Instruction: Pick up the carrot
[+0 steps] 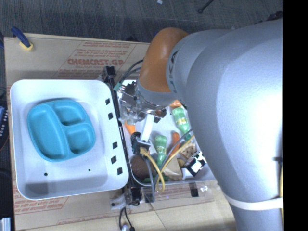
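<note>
In the right bin [204, 174], an orange thing [129, 127] that looks like the carrot lies against the left wall, mostly hidden under the gripper. The gripper [137, 112] hangs low just above it, at the end of the grey arm with its orange band [156, 61]. A second small orange piece [175, 137] shows further right, between green items. The arm hides most of this bin.
A green bottle [180, 119], a green-topped item [160, 146], a brown round thing [139, 166] and a black-and-white piece [196, 164] crowd the right bin. The left bin [29, 186] holds a blue divided tray [60, 129]. A divider [115, 129] separates the bins.
</note>
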Available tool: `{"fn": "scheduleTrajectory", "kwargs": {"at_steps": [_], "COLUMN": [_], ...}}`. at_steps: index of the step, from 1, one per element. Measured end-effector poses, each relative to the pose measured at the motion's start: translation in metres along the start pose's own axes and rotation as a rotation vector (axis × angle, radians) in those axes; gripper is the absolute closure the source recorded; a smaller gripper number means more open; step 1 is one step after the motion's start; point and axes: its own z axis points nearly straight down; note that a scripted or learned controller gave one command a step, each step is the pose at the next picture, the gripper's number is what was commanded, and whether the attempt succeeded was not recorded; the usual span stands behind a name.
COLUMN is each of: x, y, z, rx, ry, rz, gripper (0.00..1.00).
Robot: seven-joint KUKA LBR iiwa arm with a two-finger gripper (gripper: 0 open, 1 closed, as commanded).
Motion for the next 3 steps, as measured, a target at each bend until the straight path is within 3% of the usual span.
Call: {"fn": "scheduleTrajectory", "kwargs": {"at_steps": [1,2,3], "x": [0.064,0.051,0.034], "y": [-0.037,-0.052,-0.089], "z": [-0.045,-0.045,-0.055], "rx": [0.003,0.011,0.005], "ry": [-0.008,-0.014,-0.011], "rz": [0.18,0.495,0.554], "gripper": [1.0,1.0,1.0]}}
